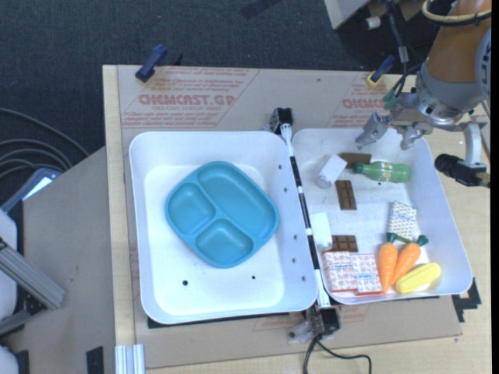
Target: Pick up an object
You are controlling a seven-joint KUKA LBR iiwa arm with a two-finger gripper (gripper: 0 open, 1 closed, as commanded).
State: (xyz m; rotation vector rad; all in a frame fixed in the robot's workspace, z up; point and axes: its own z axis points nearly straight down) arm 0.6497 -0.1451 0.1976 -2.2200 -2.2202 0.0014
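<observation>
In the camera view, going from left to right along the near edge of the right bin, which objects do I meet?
Pink patterned packet → carrots → yellow corn.

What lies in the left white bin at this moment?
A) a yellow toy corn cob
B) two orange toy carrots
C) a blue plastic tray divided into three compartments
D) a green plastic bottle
C: the blue plastic tray divided into three compartments sits in the left white bin, while the bottle, carrots and corn cob all lie in the right white bin.
</observation>
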